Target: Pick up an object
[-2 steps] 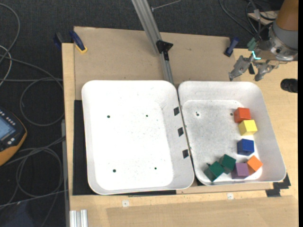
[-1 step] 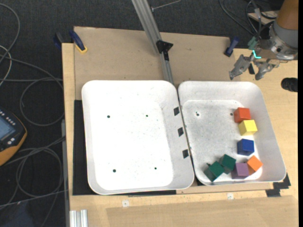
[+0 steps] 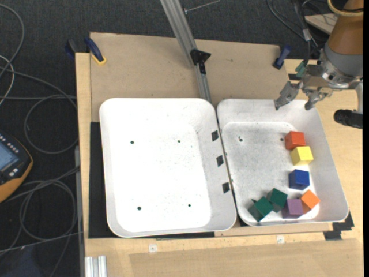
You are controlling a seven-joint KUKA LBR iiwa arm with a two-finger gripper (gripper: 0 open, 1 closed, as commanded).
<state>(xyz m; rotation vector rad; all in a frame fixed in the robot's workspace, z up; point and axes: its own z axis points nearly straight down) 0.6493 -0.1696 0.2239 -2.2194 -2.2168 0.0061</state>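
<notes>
My gripper (image 3: pixel 298 100) hangs open above the far edge of the right bin (image 3: pixel 253 154), with nothing between its fingers. Along the bin's right side lie a red block (image 3: pixel 295 139), a yellow block (image 3: pixel 302 154) and a blue block (image 3: pixel 299 179). In the near right corner sit an orange block (image 3: pixel 310 199), a purple block (image 3: pixel 294 207) and two dark green blocks (image 3: pixel 277 198) (image 3: pixel 263 208). The red block is the closest to the gripper, a little nearer the camera than the fingertips.
The left bin (image 3: pixel 115 172) lies beside the right one, with black clips (image 3: pixel 219 160) along their shared edge. A slanted metal pole (image 3: pixel 181 33) rises behind the bins. Blue clamps (image 3: pixel 95 49) (image 3: pixel 281 56) grip the board's far edge. Cables lie on the floor at left.
</notes>
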